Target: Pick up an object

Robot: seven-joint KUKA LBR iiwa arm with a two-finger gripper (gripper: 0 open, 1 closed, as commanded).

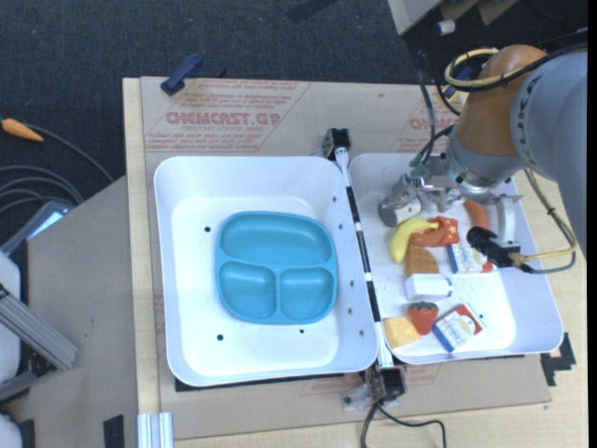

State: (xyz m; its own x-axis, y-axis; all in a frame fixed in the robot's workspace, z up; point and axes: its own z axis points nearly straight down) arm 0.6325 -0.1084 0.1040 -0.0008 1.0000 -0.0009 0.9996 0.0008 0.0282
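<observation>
Nearest you in the right bin [536, 329], a strawberry [424, 315] lies beside a cheese wedge [400, 331] by the front rim. Farther back, the banana [409, 236] touches the claw [417, 197]; you cannot tell its opening. The left bin [177, 250] holds 1 blue tray [276, 267] with room around.

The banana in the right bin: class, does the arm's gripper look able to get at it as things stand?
Probably yes. The gripper hangs just above the banana, which lies uncovered at the near edge of the toy pile in the right bin, though an orange item crowds its right side.
</observation>
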